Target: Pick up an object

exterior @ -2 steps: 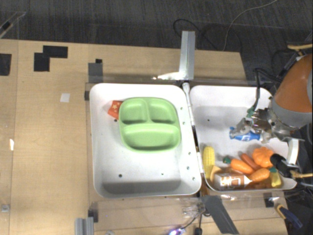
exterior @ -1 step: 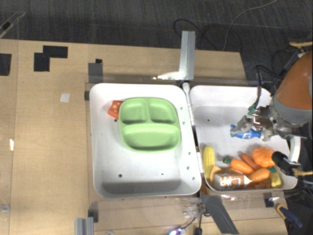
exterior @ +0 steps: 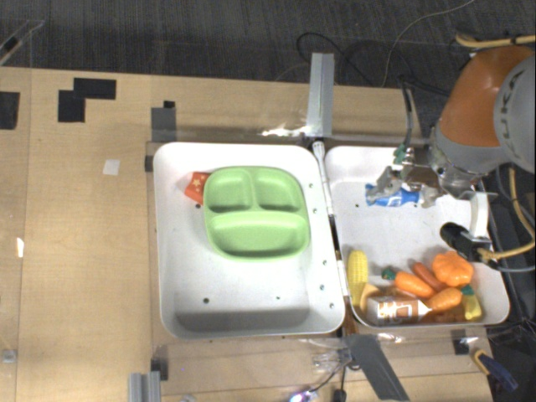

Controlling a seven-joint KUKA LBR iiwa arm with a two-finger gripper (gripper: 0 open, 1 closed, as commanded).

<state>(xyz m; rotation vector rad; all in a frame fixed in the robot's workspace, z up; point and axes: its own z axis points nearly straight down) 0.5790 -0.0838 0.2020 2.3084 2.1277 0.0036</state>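
The gripper stands over the upper part of the right bin, directly above a blue and white object lying on the bin floor; whether it has that object cannot be told, so the pick is judged not yet shown as made. The remaining candidates, a corn cob, carrots, an orange pepper and a bottle, lie heaped at the bin's near edge; a green divided plate in the left bin covers most of a red item, and the arm's wrist hides the right bin's far corner.

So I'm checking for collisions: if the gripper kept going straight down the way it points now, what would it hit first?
Most likely the blue and white packet lying on the floor of the right bin, directly at the gripper. Depth is hard to judge from this slanted view, so it may already be touching.
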